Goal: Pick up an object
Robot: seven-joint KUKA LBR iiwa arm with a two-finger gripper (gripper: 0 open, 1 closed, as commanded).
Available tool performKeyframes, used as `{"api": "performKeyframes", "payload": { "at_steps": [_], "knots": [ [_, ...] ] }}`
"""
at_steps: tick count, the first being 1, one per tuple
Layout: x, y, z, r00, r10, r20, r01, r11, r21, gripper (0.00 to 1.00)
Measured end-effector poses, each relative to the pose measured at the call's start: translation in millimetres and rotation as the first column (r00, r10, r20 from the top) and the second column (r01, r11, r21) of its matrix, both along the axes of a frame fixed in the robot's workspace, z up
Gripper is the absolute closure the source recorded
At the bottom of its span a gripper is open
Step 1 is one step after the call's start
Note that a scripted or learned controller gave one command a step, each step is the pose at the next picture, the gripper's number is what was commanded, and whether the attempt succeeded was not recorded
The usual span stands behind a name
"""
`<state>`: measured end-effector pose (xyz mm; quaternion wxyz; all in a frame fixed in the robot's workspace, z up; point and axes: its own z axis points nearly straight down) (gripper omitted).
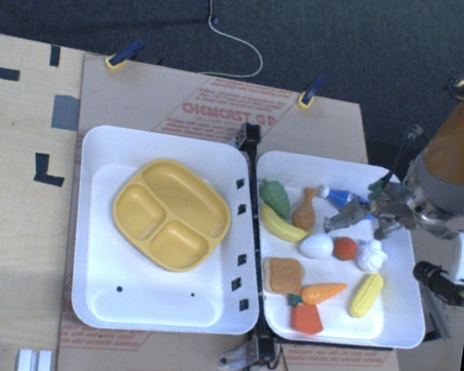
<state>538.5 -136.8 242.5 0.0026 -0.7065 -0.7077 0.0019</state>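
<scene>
My gripper (365, 224) hangs over the far right part of the right bin (396, 339), open, with nothing between its dark fingers. Just below it lie a red tomato (344, 248) and a small white lumpy piece (371, 257). A blue-and-white bottle (338, 195) sits just left of the gripper. Further left are a drumstick (306, 207), a white egg (317, 246), a banana (282, 225) and a green vegetable (276, 197). Nearer the front lie a toast slice (285, 276), a carrot (320, 293), a corn cob (366, 295) and a red piece (307, 319).
The left bin (92, 228) holds a yellow divided plate (172, 214). A black divider (247, 226) runs between the bins. The arm's grey and orange body (461, 154) rises at the right edge. Cardboard (217, 109) lies under the bins.
</scene>
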Motion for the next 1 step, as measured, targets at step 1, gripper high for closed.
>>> {"api": "performKeyframes", "payload": {
  "at_steps": [1],
  "knots": [
    [-0.8,-1.2,-68.0,1.0,-0.001,-0.007,0.001,1.0,0.001,0.0]
  ]
}}
